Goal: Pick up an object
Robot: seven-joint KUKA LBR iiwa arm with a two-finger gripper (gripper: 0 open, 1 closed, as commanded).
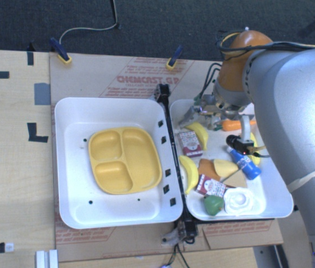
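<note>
Green toy [214, 205] and a white lid [239, 200] sit at the near end of my right bin [275, 197]. Bananas [189, 173], small packets [190, 142] and a blue bottle [246, 164] crowd it too. My claw [197, 111] hangs over the far end, holding nothing I can see. Left bin [68, 166] holds a yellow plate [125, 159].

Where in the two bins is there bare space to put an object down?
Left bin: a bare strip runs all around the yellow plate, widest along the near wall. The plate's three compartments also hold nothing. Right bin: crowded with bananas, a blue bottle and packets, with the gripper at its far end.
</note>
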